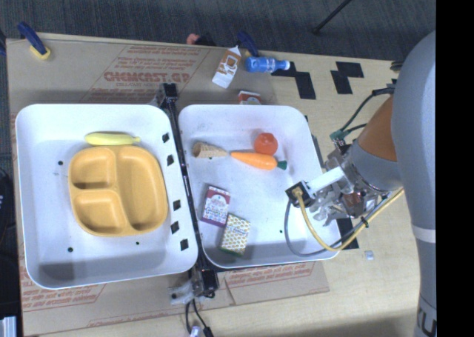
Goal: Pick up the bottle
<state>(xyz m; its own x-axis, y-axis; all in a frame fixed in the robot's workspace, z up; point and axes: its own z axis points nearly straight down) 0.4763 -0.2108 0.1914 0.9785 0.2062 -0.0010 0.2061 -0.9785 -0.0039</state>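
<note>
The bottle (264,64) is small, blue and clear, and lies on its side on the bench behind the right bin (296,117), outside both bins. My gripper (324,206) hangs over the right rim of the right bin, near its front right corner, well forward of the bottle and to its right. Cables and the wrist body crowd around the gripper. Nothing shows in its grasp.
The right bin holds a carrot (254,159), a red tomato (266,143), a cone-shaped piece (209,152) and two small boxes (216,206) (236,234). In the left bin (29,180) sit a yellow divided plate (118,189) and a banana (112,138). A small carton (226,69) lies left of the bottle.
</note>
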